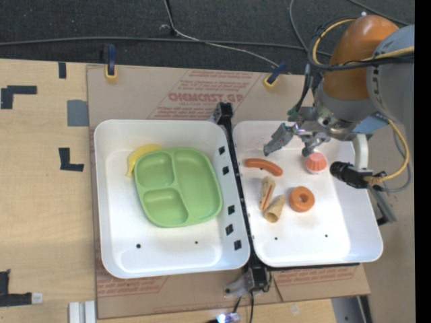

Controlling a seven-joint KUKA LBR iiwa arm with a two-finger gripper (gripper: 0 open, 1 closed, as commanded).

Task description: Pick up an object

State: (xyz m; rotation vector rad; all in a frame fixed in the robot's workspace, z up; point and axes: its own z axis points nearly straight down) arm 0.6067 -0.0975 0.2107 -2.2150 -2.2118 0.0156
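Right bin [350,244]: shallow, white; holds all the small items and lies under the hand.
Cone [274,209]: tan ice-cream cone, lying flat, nearer the camera than the hand and to its left.
Striped piece [267,192]: tan and red, touching the cone's upper end.
Doughnut [302,199]: orange ring, just right of the cone, below the hand.
Hot dog [263,166]: red-orange sausage, lying crosswise, just left of and below the hand.
Pink item [316,163]: small, rounded, pink with a pale top, just beside the hand's right finger; not between the fingers.
Hand [295,142]: fingers spread wide, holding nothing, low over the far part of the right bin.
Left bin [114,247]: white, well left of the hand.
Green tray [178,186]: three compartments, in the left bin.
Banana [139,156]: yellow, partly under the tray's far-left edge.
Cardboard sheet [202,96]: lies on the table under both bins; red print, mirrored, too blurred to read.
Clamps [110,69]: yellow, at the sheet's far edge.
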